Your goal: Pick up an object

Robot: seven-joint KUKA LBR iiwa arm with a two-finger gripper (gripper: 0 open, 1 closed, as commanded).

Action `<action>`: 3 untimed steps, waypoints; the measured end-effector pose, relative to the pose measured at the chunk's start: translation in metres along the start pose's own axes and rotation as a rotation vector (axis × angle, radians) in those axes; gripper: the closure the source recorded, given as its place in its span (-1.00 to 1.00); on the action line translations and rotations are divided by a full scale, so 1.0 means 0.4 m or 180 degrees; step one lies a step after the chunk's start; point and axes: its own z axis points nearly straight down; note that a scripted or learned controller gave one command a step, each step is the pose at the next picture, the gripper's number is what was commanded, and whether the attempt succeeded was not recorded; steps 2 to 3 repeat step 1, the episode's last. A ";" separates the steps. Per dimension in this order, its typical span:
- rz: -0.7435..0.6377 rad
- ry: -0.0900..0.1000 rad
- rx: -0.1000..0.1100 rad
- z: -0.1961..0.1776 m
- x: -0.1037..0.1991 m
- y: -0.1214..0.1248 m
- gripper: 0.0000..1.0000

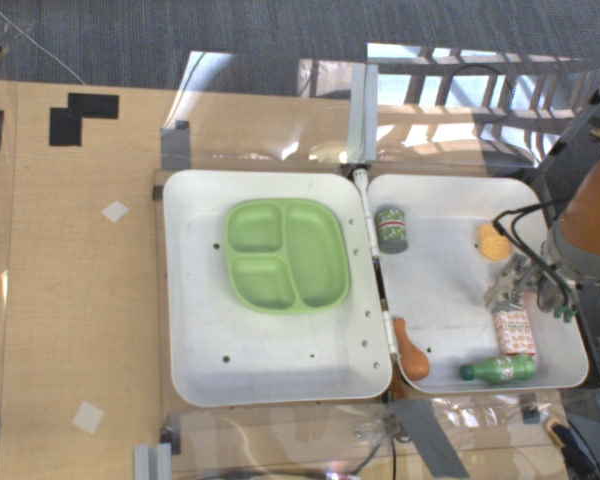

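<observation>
Over the right bin [450, 193], the gripper [525, 286] hovers above a carton [515, 331], grip unreadable, nothing visibly lifted yet.

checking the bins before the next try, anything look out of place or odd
One thing: the orange pear-shaped object leans on the divider edge of the right white bin, at its near left corner, instead of lying flat inside. Nothing looks spilled or damaged.

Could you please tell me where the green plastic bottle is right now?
The green plastic bottle lies on its side by the right white bin's front wall, just below the red-patterned packet.
</observation>
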 end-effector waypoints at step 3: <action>0.1157 0.0054 0.0004 -0.292 0.060 0.148 1.00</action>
